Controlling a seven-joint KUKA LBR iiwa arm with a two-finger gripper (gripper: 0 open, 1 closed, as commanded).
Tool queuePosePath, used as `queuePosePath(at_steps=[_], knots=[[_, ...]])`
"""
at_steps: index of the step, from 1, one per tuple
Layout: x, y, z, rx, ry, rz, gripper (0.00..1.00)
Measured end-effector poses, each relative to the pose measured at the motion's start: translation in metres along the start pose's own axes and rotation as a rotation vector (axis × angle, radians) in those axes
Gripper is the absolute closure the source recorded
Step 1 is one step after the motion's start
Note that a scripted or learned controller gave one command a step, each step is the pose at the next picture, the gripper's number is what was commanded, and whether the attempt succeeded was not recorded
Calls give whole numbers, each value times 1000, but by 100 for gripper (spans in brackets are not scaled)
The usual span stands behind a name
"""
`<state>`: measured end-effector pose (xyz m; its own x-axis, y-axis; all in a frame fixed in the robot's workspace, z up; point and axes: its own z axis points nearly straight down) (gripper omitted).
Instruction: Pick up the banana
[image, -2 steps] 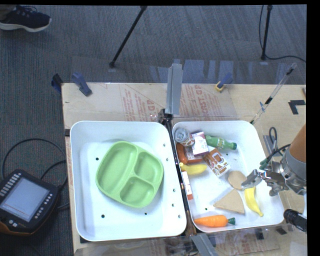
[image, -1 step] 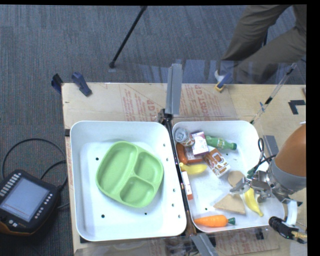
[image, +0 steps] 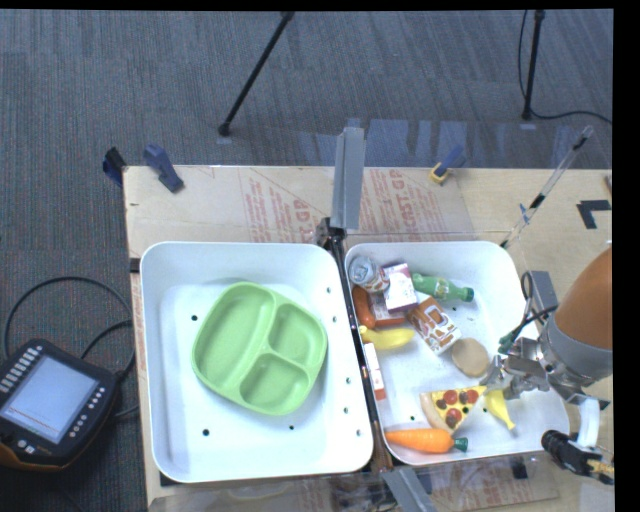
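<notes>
The bench carries two shallow white bins side by side. The left bin contains a green divided plate lying flat near its centre. The right bin holds the remaining items. The arm enters at the right edge, and its gripper sits low over the right side of the right bin; whether it is open or closed cannot be told from this view. A banana lies just below and beside the gripper, near the bin's lower right wall, touching the pizza slice to its left. A carrot lies along the lower wall beneath the pizza slice. A second yellow banana-like piece lies near the left wall. A green bottle, a small carton, a can and a brown potato occupy the upper and middle area.
</notes>
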<state>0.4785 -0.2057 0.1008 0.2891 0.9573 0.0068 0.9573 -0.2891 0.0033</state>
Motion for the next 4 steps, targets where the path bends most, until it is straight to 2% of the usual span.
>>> queuePosePath(at_steps=[1,2,3,4], knots=[[0,0,0,0,0,0,0],[0,-4,3,8,-4,-59,0],[5,-4,14,8,-4,-207,0],[4,-5,6,12,-2,-202,100]])
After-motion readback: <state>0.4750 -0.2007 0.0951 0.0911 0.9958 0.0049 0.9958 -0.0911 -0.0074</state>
